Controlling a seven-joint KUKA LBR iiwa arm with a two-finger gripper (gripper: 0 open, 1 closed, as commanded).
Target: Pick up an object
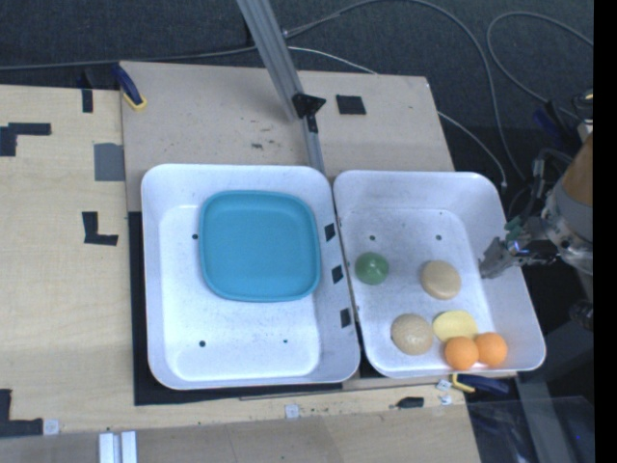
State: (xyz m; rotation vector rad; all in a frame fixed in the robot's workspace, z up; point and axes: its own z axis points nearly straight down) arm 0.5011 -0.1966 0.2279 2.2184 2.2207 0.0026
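- My gripper sits at the right edge of the frame, over the outer rim of the right bin; I see nothing in it, and the view is too small and dark there for me to tell its opening.
- Nearest to it, toward centre-right, is a tan ball, on the bin floor and apart from the rest.
- Below that, at lower right, a yellow piece, two orange balls and a second tan ball are crowded together, some touching.
- A green ball lies alone near the bin's left wall.
- The left bin, mid-frame, holds a blue plate.
- My worry: everything here is round, so an off-centre close would likely squirt a ball aside, and in the lower-right cluster a descent could land on a neighbour or jam against the wall.
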